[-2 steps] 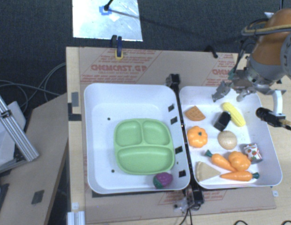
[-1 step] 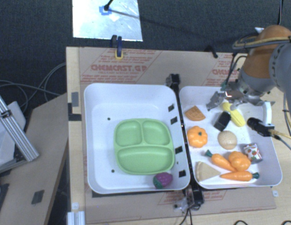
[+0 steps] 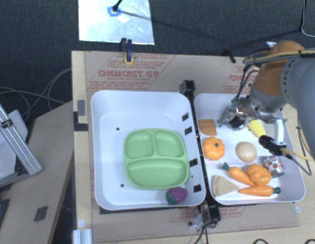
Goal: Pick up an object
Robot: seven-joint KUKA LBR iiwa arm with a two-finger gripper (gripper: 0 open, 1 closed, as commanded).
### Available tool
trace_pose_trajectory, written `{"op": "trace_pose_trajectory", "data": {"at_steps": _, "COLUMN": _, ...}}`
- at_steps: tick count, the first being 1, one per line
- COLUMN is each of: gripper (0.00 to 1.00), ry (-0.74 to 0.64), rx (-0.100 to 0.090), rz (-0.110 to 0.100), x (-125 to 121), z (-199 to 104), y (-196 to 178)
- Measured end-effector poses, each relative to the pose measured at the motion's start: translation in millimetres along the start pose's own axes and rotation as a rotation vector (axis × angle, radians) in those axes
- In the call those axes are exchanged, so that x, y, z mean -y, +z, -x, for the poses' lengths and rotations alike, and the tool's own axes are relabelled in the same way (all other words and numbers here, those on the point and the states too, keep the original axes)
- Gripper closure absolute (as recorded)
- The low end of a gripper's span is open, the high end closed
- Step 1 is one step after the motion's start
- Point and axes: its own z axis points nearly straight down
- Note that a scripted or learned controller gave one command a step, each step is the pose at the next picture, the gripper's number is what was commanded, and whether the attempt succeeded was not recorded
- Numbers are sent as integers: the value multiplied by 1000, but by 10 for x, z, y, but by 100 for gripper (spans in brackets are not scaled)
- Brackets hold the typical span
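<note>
The surface (image 3: 147, 72) is a pale board with red lettering across its far part. Two shallow white bins lie directly on it, touching side by side: the left bin (image 3: 106, 116) and the right bin (image 3: 294, 187). A blue-and-yellow clamp (image 3: 128, 51) grips its far edge.

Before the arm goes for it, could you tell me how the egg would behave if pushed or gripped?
The egg looks smooth and rounded, so it would probably roll when nudged and might slip from a pinch. It lies among the pumpkin and carrot, which may stop it.
</note>
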Motion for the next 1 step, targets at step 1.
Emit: {"op": "trace_pose_trajectory", "data": {"at_steps": 1, "gripper": 100, "ry": 0, "rx": 0, "rz": 4, "x": -11, "z": 0, "y": -129}}
